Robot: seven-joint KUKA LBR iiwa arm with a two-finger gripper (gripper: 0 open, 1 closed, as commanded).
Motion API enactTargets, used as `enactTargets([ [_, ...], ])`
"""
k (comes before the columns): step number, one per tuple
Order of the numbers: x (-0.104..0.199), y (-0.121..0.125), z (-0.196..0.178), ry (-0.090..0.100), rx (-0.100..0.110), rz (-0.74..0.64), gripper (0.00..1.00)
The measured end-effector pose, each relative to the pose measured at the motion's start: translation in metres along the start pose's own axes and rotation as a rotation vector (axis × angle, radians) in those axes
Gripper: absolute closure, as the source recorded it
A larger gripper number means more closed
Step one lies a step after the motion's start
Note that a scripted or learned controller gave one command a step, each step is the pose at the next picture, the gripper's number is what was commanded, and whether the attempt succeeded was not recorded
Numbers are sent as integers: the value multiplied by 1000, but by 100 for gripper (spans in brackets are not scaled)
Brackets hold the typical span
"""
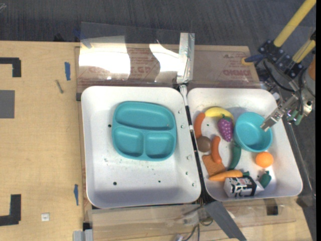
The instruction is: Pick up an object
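You see the wooden worktop (40, 134) carrying two shallow white bins side by side, with the gripper (268, 123) reaching in from the right over the right bin (291, 182). The left bin (100, 185) lies well to the left of the gripper and holds a teal divided plate (144, 130), lying flat near its middle. Just beside the gripper, at its tip and slightly below it, sits a teal bowl (253, 132); the tip appears to rest at the bowl's right rim, though you cannot tell whether it touches, and you cannot tell how the gripper's tips stand, so nothing can be said to be held. Left of the gripper, past the bowl, a yellow banana (218, 112) lies near the bin's far wall, with a purple bunch of grapes (225, 129) just under it and touching the bowl's left side. Further left, an orange curved piece (199, 125) lies along the bin's left wall, a brown round piece (203, 144) sits below it, and an orange sausage-like piece (216, 151) stands beside that. A dark green vegetable (234, 155) lies under the bowl's lower left edge. Below the gripper, an orange fruit (264, 159) sits just beneath the bowl. Lower and to the left, a carrot (224, 174) lies across the bin floor, a black-and-white box (241, 186) sits next to it near the front wall, and a small green and white piece (265, 179) lies to the box's right.
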State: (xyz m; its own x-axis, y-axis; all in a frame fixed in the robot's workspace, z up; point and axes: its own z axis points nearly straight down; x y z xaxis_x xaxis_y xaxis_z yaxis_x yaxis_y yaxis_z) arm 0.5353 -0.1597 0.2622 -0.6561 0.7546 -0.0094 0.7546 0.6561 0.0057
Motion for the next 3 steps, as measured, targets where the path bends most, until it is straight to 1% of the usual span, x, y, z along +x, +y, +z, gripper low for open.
enactTargets([
  [1,1,0,3,5,3,-1,0],
  [2,13,-52,154,13,11,175,0],
  [3,0,-70,172,3,-3,174,0],
])
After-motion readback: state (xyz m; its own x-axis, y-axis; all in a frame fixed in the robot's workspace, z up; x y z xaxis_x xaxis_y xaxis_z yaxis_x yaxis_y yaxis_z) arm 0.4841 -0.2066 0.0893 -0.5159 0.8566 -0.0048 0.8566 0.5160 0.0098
